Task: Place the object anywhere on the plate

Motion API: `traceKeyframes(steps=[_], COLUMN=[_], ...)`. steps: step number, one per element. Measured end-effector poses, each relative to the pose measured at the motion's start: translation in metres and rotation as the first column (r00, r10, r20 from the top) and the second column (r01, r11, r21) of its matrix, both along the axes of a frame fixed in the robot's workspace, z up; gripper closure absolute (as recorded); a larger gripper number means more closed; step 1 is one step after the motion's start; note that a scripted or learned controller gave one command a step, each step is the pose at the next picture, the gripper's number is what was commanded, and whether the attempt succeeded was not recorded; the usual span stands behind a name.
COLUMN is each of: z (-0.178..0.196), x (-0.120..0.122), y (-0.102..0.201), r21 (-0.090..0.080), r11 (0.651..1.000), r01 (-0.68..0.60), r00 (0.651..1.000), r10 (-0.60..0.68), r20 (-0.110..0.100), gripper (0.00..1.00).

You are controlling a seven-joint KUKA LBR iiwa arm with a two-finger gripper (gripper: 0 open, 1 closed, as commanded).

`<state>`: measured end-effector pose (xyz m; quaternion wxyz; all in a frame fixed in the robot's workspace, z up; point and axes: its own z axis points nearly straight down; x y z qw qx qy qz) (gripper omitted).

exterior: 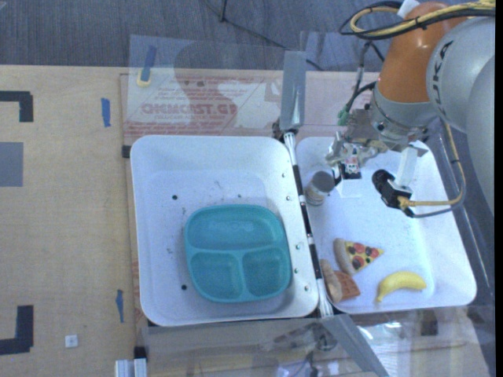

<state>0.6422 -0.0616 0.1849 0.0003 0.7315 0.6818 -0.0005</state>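
A teal plate with three compartments lies in the left bin, toward its front. In the right bin a pizza slice, a yellow banana and a brown bread-like piece lie near the front. A small grey cylinder stands against that bin's left wall. My gripper hangs over the back left part of the right bin, just up and right of the cylinder. I see nothing held in it.
The divider between the two bins runs just left of the cylinder. A black cable end hangs off the wrist over the right bin. A clear panel with red lettering lies behind the left bin.
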Motion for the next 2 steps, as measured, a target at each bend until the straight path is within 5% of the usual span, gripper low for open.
traceKeyframes(steps=[1,2], z=[0.009,0.030], x=[-0.073,-0.111], y=[0.098,0.166], r21=[0.002,0.002], r11=[0.995,0.983], r01=[-0.099,-0.184], r00=[0.995,0.983], r10=[0.099,0.184], r20=[0.000,-0.001], gripper=[1.00,1.00])
